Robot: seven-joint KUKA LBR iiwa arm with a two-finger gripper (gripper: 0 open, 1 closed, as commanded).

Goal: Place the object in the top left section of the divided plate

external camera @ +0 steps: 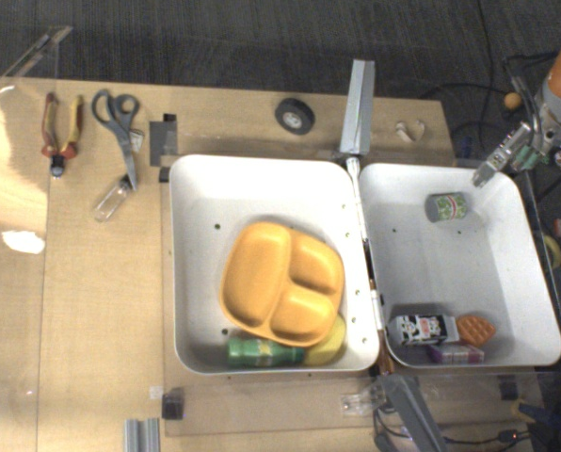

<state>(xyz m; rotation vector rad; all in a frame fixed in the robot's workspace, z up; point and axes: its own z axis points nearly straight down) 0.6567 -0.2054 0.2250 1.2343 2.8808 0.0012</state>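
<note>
A yellow divided plate (pixel 282 282) lies tilted in the left bin (pixel 200 252), resting on a green bottle (pixel 262 351) and a yellow object (pixel 332 345) at the bin's front. A small grey-green can (pixel 447 206) lies on its side in the back of the right bin (pixel 450 271). Along that bin's front wall sit a black-and-white carton (pixel 423 328), an orange waffle-like piece (pixel 475 329) and a purple item (pixel 455 353). My gripper (pixel 492 169) hangs over the right bin's back right corner, above and right of the can, with nothing seen between its fingers.
Scissors (pixel 120 125), pliers (pixel 59 130) and a tape roll (pixel 295 115) lie on the bench behind the bins. A metal bar (pixel 358 106) stands at the divide between bins. Cables run along the right side.
</note>
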